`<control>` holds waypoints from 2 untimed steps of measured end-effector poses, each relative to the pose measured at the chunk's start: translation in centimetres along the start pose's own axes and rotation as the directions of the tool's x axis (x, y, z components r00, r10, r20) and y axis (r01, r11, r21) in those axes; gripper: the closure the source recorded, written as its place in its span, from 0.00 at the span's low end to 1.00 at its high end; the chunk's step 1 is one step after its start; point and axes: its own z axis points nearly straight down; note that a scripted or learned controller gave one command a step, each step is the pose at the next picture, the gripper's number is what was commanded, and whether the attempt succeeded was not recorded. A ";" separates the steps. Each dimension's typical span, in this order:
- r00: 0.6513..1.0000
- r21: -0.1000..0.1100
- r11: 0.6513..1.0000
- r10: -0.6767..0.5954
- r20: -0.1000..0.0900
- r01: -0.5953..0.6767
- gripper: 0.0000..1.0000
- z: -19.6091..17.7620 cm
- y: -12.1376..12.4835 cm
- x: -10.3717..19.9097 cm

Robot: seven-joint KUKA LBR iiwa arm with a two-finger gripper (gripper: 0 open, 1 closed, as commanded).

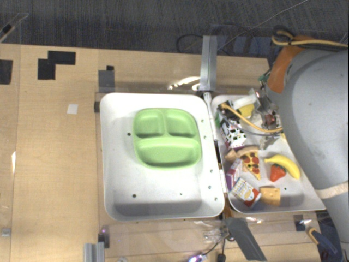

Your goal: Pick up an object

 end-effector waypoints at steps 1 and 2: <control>1.000 0.002 1.000 0.012 0.018 -0.012 0.00 0.0 -0.1 0.6; 1.000 0.000 1.000 -0.011 -0.018 0.011 0.00 -0.1 -2.2 -3.3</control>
